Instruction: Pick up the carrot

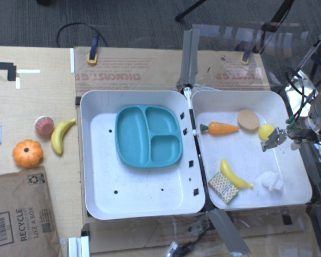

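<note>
Your end effector (273, 139) sits over the right edge of the right bin (294, 197), its dark fingers too small and blurred for you to tell whether they are spread or pressed together; nothing is visibly between them. Just beside it, toward the bin's middle, you have a yellow lemon (266, 131), and next to that a tan round disc (248, 120). The carrot (220, 128) lies on its side near the bin's far left corner, its green stem end toward the left wall, its orange tip just beside the tan disc, well apart from the end effector. Nearer the front edge of that bin you see a banana (235, 175), a patterned packet (223, 187) touching it, and a white crumpled object (270, 180). The left bin (96, 197) holds a teal divided plate (148, 135). On the tabletop (21, 95) by its left edge lie a second banana (60, 134), a small pumpkin (28, 153) and a pinkish round item (44, 126).
</note>
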Robot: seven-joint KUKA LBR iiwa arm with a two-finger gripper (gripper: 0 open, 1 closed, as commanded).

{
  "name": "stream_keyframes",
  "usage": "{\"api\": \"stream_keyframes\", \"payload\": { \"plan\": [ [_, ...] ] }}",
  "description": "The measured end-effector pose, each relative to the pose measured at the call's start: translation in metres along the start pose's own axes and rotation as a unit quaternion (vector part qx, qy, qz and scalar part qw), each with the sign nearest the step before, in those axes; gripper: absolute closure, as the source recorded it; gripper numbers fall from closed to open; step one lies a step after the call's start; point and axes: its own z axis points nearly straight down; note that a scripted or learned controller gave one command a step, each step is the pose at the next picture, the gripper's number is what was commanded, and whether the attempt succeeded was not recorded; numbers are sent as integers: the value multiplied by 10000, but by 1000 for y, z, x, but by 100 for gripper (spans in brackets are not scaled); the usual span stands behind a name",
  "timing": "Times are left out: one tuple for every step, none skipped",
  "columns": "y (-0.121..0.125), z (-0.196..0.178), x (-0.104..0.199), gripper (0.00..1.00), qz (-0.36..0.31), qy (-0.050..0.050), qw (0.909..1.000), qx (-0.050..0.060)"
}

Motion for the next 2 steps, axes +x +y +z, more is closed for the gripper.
{"api": "stream_keyframes", "payload": {
  "plan": [
    [108, 100, -3, 0, 580, -4, 9983, -11],
    [84, 135, 66, 0, -127, -1, 9999, -2]
  ]
}}
